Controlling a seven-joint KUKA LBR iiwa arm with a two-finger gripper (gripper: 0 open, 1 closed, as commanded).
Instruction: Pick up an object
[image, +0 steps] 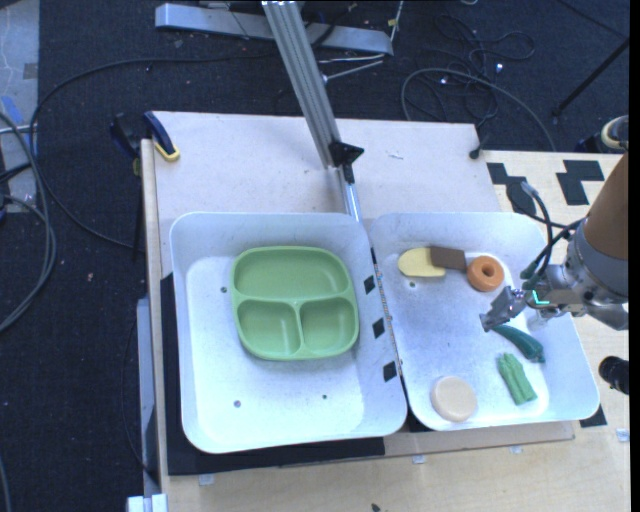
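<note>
The arm's gripper (512, 312) hangs low over the right bin (420, 400), near that bin's right edge, its tip just above a teal piece (524, 342); I cannot tell from here how its jaws stand, and nothing shows between them. The likeliest slip, I'd judge, is closing on the bin floor beside that teal piece, or nudging it into the green stick (517, 379) lying just next to it, since the two crowd together. In the right bin I count five things: one orange ring (486, 273), one yellow-and-brown piece (430, 262), one cream disc (454, 398), the teal piece, the green stick. The left bin (200, 400) holds one green divided tray (296, 301).
</note>
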